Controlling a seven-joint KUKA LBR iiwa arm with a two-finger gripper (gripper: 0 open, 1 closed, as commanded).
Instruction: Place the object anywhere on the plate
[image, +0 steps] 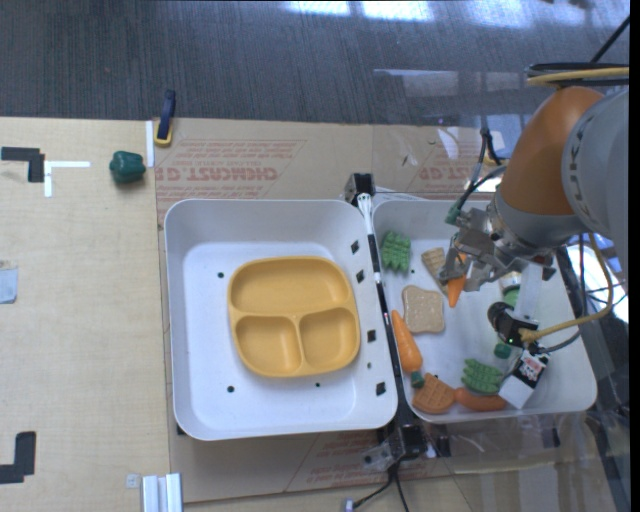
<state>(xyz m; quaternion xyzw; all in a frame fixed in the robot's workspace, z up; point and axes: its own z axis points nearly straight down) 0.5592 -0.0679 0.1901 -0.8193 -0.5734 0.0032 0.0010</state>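
Hanging over the right bin (560, 395), the jaws (455, 283) appear to pinch a small orange piece (455, 292), perhaps a toy carrot; it shows between the two fingers, pointing downward, above the bin floor. The piece looks like light, stiff plastic, smooth and a little slippery, so I judge that a grip across its thicker upper part is safer than one at the thin tip, where it can slide out. It is probably not fragile, and a short fall will only make it bounce.

Other toy food lies in this bin: a bread slice (424, 310) just at 7 o'clock from the jaws, a green piece (395, 251) at 10 o'clock, a longer carrot (405, 342) along the left wall, and more green and orange items near the 6 o'clock wall.

The yellow plate (294, 314) lies in the middle of the left bin (190, 330), at 9 o'clock from the jaws and well apart from them. It has three shallow compartments, and nothing lies on it. The two bin walls stand between, so the piece must go over them with some height.

The desk (70, 330) is pale cardboard, flat and open; a dark green object (127, 167) rests far away at 10 o'clock.
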